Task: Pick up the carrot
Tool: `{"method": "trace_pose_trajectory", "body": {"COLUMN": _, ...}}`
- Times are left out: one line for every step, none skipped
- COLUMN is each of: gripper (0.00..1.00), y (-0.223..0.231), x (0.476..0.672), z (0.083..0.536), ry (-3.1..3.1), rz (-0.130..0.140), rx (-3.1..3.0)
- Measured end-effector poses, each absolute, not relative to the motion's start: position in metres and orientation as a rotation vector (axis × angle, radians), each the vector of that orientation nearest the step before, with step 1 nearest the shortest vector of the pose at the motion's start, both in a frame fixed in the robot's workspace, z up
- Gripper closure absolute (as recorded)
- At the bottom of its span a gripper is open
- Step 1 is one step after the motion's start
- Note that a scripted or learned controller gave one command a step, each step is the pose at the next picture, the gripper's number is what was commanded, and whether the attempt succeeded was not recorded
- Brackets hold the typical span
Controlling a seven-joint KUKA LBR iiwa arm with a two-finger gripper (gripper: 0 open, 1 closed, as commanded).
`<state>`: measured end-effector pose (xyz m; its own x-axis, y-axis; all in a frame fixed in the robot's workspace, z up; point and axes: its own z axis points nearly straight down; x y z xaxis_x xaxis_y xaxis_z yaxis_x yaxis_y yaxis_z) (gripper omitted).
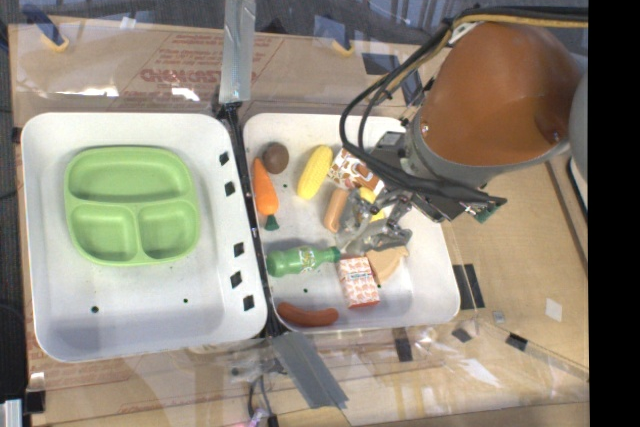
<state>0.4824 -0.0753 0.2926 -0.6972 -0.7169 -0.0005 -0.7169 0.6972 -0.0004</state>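
The carrot [264,191] is orange with a green stub at its near end. It lies lengthwise along the left wall of the right bin [440,290]. My gripper [378,233] hangs low over the middle of that bin, well to the right of the carrot and apart from it. It sits just above a tan bread wedge [388,263] and a red carton [358,281]. The arm's large orange band [500,95] covers the bin's right part.
A brown ball [275,156], yellow corn [315,171], a sausage roll [335,208] and a printed packet [352,170] lie right of the carrot. A green bottle [300,261] and red sausage [308,316] lie nearer. The left bin [50,315] holds a green divided plate [130,203].
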Motion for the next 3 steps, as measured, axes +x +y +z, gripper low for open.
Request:
{"method": "trace_pose_trajectory", "body": {"gripper": 1.00, "y": -0.025, "x": 0.525, "z": 0.187, "ry": 2.918, "rz": 0.011, "rx": -1.184}}
{"method": "trace_pose_trajectory", "body": {"gripper": 1.00, "y": -0.074, "x": 0.591, "z": 0.192, "ry": 2.827, "rz": -0.001, "rx": -1.367}}
{"method": "trace_pose_trajectory", "body": {"gripper": 1.00, "y": -0.034, "x": 0.659, "z": 0.257, "ry": 2.852, "rz": -0.005, "rx": -1.294}}
